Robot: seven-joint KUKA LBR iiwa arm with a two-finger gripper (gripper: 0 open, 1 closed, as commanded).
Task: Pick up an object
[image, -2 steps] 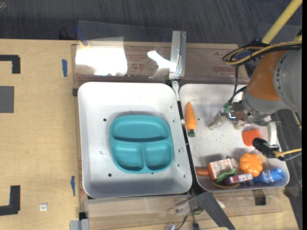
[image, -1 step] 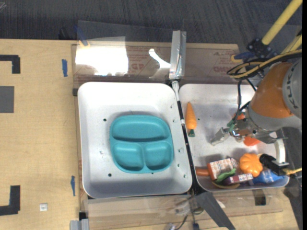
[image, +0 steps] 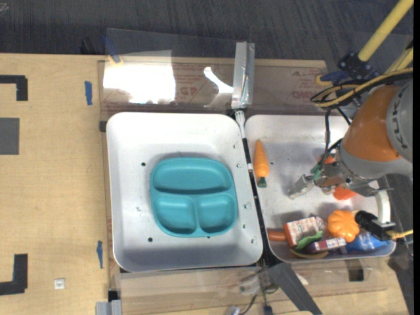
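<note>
Gripper point(image: 300, 188) state cannot be determined; carrot point(image: 261, 161) appears light, rigid and smooth: grasp across its middle

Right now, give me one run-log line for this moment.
claw low over right bin floor | nothing seen held | carrot by divider | teal tray in left bin

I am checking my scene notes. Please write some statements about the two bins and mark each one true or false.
1. The teal divided plate lies in the left bin. True.
2. The carrot lies on the plate. False: it lies in the right bin, near the divider.
3. The hand is above the right bin. True.
4. The small orange pumpkin is in the left bin. False: it sits in the right bin, among other items.
</note>
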